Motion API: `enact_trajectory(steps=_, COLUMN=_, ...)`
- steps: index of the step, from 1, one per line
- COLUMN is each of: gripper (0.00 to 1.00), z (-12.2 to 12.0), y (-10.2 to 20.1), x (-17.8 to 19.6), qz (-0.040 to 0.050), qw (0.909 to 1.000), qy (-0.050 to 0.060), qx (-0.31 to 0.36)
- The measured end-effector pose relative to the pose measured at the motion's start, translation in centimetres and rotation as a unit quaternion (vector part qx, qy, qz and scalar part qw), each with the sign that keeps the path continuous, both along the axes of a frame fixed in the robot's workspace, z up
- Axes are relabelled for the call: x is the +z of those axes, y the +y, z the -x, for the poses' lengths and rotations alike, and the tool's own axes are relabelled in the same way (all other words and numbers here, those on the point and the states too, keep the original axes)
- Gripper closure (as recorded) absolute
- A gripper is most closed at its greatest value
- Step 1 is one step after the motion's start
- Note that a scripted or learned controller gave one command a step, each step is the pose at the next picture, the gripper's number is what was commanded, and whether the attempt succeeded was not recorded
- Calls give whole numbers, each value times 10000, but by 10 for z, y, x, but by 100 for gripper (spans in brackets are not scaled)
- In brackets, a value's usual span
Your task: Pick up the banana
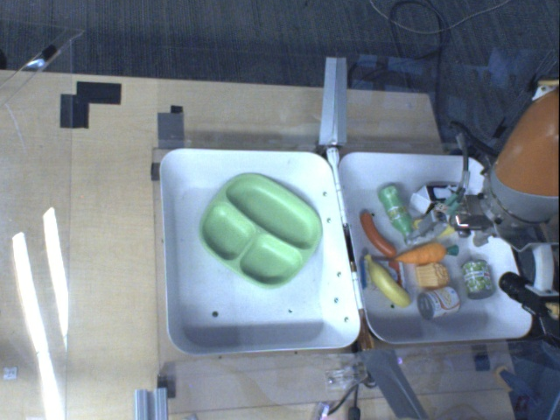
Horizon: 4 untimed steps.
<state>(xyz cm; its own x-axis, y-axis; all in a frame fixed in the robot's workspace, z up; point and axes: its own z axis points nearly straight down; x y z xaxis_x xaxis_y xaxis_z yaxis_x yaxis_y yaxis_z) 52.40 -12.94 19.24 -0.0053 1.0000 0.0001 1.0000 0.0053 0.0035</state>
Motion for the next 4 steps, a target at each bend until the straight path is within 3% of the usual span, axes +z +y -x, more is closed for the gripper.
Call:
enact_trajectory(steps=1, gripper=0, z=-44, y=-58, x=-100, qz=9, qw=9977, qy=-9, qx=672)
enact_trajectory(steps=2, gripper=100, z=-47, y=-58, x=-88, qz=14, qw=9977, qy=-42, qx=677)
enact_trajectory(steps=3, gripper=100, z=-89, y=26, x=20, qz=4, qw=9998, qy=-20, qx=187)
enact_trajectory(steps=4, gripper=0, z=-89, y=25, x=20, qz=7, qw=9998, qy=-17, qx=190)
